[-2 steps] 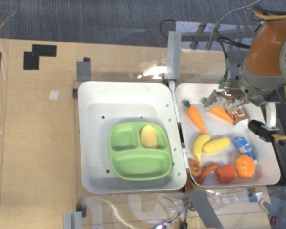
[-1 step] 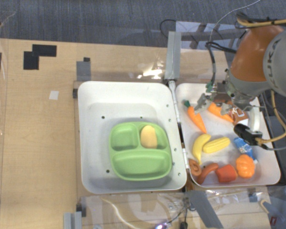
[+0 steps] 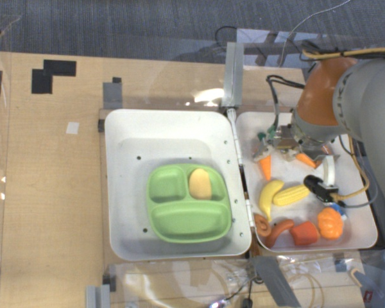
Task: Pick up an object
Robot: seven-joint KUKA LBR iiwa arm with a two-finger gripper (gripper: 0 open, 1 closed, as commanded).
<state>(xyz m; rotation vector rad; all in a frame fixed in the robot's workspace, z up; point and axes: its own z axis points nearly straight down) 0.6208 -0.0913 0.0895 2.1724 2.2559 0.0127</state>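
Approach step, by my read. Hand (image 3: 277, 141) low over right bin (image 3: 366, 236), far-left corner, above carrot (image 3: 265, 166); its open-or-closed state can't be told. Next: descend squarely onto carrot.

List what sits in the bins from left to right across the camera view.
Green tray → yellow egg-shaped piece in the tray's upper right compartment → orange carrot → banana → corn cob → red block → orange pumpkin.
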